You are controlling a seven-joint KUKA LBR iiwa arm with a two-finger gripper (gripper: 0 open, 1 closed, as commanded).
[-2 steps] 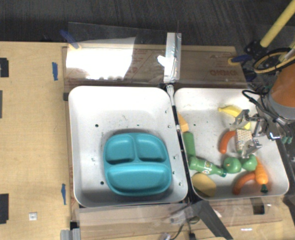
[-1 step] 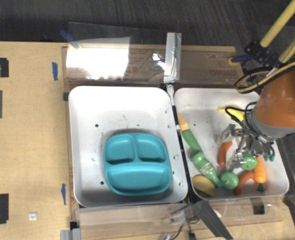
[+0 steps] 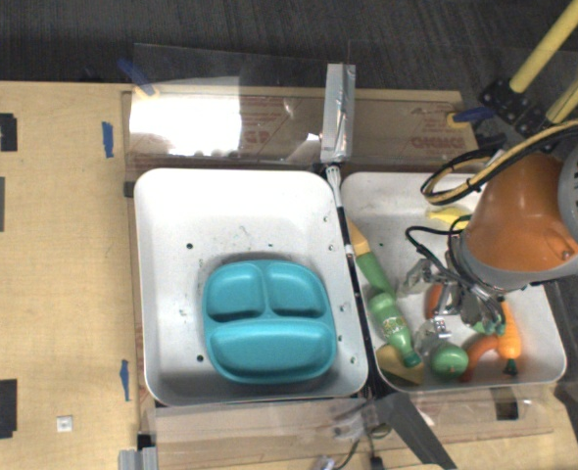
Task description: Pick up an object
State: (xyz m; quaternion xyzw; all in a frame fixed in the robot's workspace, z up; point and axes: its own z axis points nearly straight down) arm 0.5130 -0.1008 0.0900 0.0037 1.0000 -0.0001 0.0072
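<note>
A teal plastic three-section plate (image 3: pixel 267 322) lay in the left white bin (image 3: pixel 162 213), toward its near edge. In the right white bin (image 3: pixel 387 196), the grey arm with its orange band (image 3: pixel 520 215) reached down over a cluster of toy food: a green plastic bottle (image 3: pixel 391 323), a round green piece (image 3: pixel 450 360), and an orange carrot-shaped piece (image 3: pixel 493 345). The gripper (image 3: pixel 448 313) hung just above these; whether its fingers stood apart or together could not be told.
</note>
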